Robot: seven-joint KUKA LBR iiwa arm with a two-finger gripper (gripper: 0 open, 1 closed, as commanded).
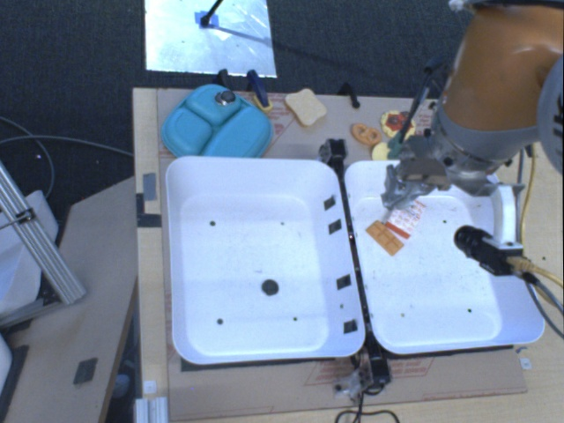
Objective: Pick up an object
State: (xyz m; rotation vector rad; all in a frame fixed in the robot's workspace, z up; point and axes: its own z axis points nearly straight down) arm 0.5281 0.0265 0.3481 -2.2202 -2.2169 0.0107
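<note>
— Where to aim?

— At the orange wafer point(385, 236), flat on the floor of the right bin point(441, 302), toward the left wall. Close against a red-and-white packet point(408, 218) at the upper right corner; touching or just beside, cannot tell which.

— And the gripper point(397, 196)?

— Low over that same bin, right above the red-and-white packet, up and right of the orange wafer. Open or closed: cannot tell from this slant. Nothing seen clamped in it.

— So how to do this step well?

— Probably best to choose one target and commit. Either drop straight onto the packet or shift a little down and left for the wafer. Come down square, not tilted, given two thin, flat targets with little edge to catch. Close across the narrow side rather than the long one. Go right to the bin floor before closing, gently.

— Risks?

— Pinching both at once and losing one on the way up. Skating over the top and closing on air. Shoving the wafer against the left wall and jamming it there. Lift slowly, then look for something truly clamped before calling it a pick.

— Anything else worth going for?

— Only a small dark disc point(270, 286) in the left bin point(229, 236), well apart from the arm; likely not worth the trip. Leave the blue tray point(216, 123) and the sponge point(306, 106) alone, beyond the far rims, outside both bins.
</note>
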